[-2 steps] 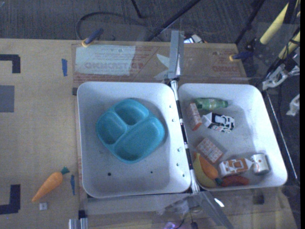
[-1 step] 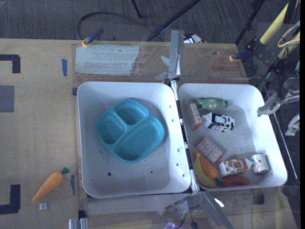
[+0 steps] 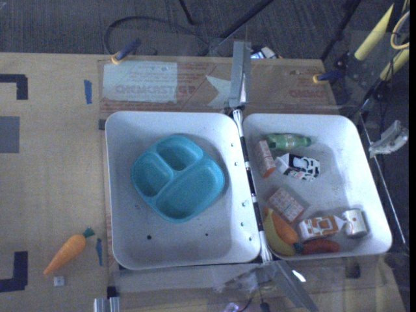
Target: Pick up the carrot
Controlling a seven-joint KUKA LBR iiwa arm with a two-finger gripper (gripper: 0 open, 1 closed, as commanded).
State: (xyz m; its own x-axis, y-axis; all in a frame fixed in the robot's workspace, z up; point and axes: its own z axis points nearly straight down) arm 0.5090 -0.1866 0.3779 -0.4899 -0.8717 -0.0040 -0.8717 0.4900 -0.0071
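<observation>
i cannot tell whether my hand is spread or pressed together, so i go by what lies below me. one carrot point(image 3: 65, 253) lies on the bare tan bench point(image 3: 45, 174), outside the bins and well off the left bin's near left corner, with its green top pointing up and right toward that corner and its tip down and left. a second orange carrot-like piece point(image 3: 284, 227) lies in the right bin point(image 3: 351, 174), at its near left corner, resting against a yellow banana-shaped thing point(image 3: 272, 238) that curves along the bin wall. just beside it, toward the right, a red piece point(image 3: 320, 246) lies along the near wall, and above that sits an orange and white carton point(image 3: 320, 227) with a silver can point(image 3: 354, 222) touching its right end. a checkered packet point(image 3: 286, 204) lies near the middle of that bin, a black and white toy point(image 3: 300, 166) beyond it, a small brown box point(image 3: 264, 158) close to the left wall, and a green bottle point(image 3: 288, 140) lying on its side near the far wall. the left bin point(image 3: 123, 233) holds a teal divided plate point(image 3: 178, 176), set roughly at its middle, with three compartments. a flat cardboard sheet point(image 3: 286, 83) lies under the far edges of both bins.
</observation>
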